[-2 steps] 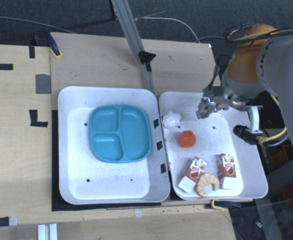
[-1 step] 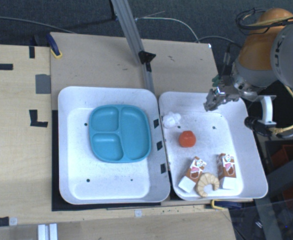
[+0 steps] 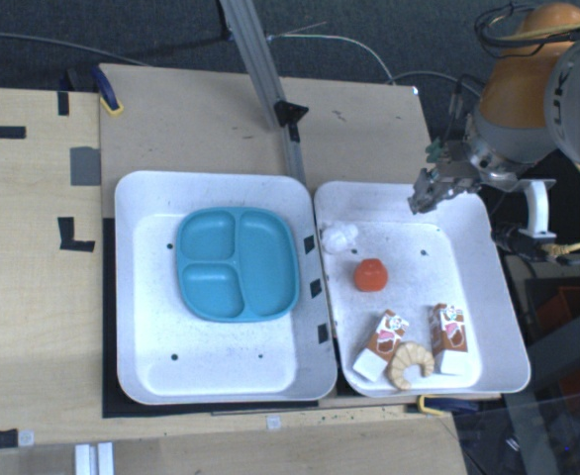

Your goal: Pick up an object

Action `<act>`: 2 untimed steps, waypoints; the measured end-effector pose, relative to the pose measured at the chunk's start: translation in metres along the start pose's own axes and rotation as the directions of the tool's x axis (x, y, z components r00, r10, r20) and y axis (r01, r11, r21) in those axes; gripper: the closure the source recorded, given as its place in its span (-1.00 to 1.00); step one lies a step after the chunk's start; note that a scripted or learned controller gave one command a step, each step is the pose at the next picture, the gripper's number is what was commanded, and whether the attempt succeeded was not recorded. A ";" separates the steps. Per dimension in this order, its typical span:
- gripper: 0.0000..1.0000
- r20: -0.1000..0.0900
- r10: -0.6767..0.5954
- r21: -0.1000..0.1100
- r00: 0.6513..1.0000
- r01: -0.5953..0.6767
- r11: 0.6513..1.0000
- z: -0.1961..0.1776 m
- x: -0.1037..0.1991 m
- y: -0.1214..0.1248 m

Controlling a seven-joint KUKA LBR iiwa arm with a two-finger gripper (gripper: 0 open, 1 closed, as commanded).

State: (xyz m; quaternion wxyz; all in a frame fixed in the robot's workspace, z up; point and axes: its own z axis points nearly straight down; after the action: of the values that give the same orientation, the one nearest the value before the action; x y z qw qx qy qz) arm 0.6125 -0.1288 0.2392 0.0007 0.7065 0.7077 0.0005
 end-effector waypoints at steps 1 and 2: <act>1.00 -0.002 -0.005 0.004 1.000 0.005 1.000 0.012 0.056 0.011; 1.00 -0.002 -0.005 0.003 1.000 0.005 1.000 0.020 0.113 0.026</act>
State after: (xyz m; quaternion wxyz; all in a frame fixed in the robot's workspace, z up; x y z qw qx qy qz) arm 0.6380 -0.0161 0.2196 -0.0011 0.7046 0.7096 0.0001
